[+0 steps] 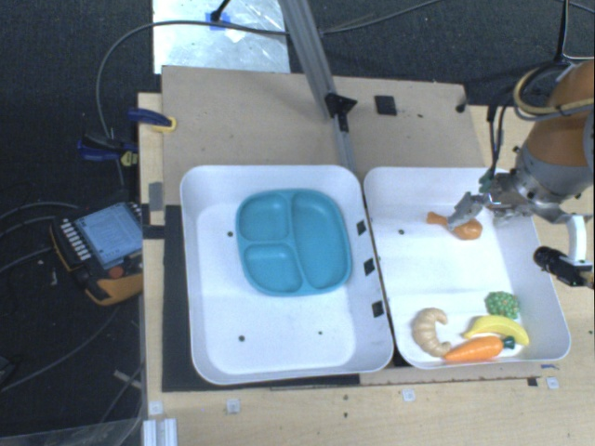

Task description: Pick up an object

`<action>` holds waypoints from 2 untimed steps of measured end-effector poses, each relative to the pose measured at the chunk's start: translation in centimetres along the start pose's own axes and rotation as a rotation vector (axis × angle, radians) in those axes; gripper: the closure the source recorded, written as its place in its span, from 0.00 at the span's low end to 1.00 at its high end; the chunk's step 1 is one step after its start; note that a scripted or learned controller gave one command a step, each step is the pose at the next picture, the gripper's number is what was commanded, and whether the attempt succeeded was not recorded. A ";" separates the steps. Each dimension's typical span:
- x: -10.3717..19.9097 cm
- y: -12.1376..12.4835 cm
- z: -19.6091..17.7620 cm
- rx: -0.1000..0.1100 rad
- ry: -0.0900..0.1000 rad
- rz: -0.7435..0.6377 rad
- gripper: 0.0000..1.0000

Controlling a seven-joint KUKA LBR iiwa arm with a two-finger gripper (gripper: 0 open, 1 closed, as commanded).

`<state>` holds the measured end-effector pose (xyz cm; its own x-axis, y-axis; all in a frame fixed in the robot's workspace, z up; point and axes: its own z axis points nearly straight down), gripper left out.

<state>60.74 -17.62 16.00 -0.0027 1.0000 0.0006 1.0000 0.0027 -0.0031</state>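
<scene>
My claw (468, 214) hovers at the orange drumstick (457, 225) — whether it's parted I cannot tell — so I'd centre over its thick end before squeezing.

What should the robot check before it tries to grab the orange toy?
1. Claw is right by the drumstick: ok.
2. Toy is between its fingers: cannot tell.
3. Drumstick lies apart from the other toys: ok.
4. Carrot, banana, broccoli and croissant sit far off at the near edge of the right bin: ok.
5. Blue plate lies in the left bin, out of the way: ok.
</scene>
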 end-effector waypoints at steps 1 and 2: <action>0.3 -0.2 6.3 0.000 0.000 0.002 0.00; 0.2 0.0 4.8 -0.007 -0.002 0.002 1.00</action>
<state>60.74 -17.43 11.17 -0.0007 1.0000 -0.0012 1.0000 0.0007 0.0035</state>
